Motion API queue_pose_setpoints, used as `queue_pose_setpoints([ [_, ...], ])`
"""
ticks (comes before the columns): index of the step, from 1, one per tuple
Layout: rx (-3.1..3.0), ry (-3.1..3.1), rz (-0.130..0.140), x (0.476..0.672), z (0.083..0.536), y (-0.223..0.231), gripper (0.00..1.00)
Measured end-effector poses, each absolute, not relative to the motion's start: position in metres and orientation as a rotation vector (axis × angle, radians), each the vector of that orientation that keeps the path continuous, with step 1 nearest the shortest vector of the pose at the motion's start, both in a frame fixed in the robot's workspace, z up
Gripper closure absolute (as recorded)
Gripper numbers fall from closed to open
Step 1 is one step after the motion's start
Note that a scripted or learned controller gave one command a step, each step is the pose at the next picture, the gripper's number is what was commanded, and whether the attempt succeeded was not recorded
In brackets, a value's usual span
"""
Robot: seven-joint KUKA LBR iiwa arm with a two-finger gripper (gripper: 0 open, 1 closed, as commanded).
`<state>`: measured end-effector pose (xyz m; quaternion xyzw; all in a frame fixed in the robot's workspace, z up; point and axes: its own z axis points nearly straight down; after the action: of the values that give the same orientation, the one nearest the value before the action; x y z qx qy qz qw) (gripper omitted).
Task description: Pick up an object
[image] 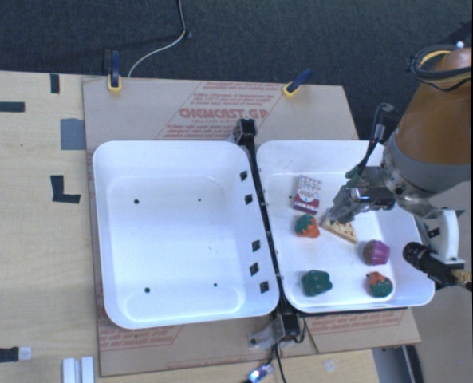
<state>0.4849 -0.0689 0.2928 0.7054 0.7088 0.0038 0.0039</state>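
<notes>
Tool (pixel 341 211) is hovering low in right white bin (pixel 396 298), tips just beside flat yellow cheese-like wedge (pixel 341 230) and orange-green toy veg (pixel 305 227); can't tell its opening. Nothing is looking lifted yet; grasp & raise are remaining.

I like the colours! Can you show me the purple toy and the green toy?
purple toy (pixel 376 252), camera view, middle of its top.
green toy (pixel 317 282), camera view, its centre.
</notes>
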Motion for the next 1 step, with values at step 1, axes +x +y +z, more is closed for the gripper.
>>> queue_pose_setpoints([
  [1, 2.208, 2.229, 0.01, 0.4887, 0.3798, 0.0045, 1.0],
])
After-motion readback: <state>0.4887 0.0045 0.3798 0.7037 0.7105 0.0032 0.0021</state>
